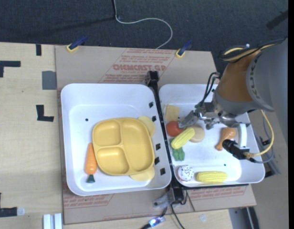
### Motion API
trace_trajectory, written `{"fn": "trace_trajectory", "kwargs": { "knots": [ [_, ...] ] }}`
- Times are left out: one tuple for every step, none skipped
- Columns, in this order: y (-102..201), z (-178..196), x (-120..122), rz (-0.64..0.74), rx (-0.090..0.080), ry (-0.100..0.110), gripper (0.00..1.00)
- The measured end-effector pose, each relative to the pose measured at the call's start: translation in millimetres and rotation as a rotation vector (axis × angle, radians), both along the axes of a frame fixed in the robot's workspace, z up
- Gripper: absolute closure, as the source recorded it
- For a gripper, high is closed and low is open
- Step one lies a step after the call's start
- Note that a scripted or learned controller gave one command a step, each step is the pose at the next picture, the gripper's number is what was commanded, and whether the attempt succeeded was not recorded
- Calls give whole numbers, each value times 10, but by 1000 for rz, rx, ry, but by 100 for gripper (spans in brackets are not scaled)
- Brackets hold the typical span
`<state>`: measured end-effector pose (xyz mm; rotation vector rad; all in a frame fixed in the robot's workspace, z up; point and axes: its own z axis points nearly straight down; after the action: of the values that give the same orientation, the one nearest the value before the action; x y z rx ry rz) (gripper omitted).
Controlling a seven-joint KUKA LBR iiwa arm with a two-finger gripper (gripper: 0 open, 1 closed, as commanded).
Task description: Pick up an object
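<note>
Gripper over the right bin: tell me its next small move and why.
Probably a short descent. The gripper hangs above the cluster at the right bin's left side, where the corn cob, tomato and a pale round piece lie together. Nothing shows between its fingers, so lowering onto the corn cob seems the likeliest pick.

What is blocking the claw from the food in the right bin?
Nothing visible. The gripper hangs right over the heap in the right bin, above the tomato and the corn. Neighbours crowd them, though: cheese behind the tomato and a pale round piece against the corn.
</note>
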<state>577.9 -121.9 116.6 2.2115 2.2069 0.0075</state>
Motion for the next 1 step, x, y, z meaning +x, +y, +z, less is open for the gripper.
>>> {"fn": "trace_trajectory", "kwargs": {
  "knots": [
    [19,54,-20,1,5,9,100]
  ]
}}
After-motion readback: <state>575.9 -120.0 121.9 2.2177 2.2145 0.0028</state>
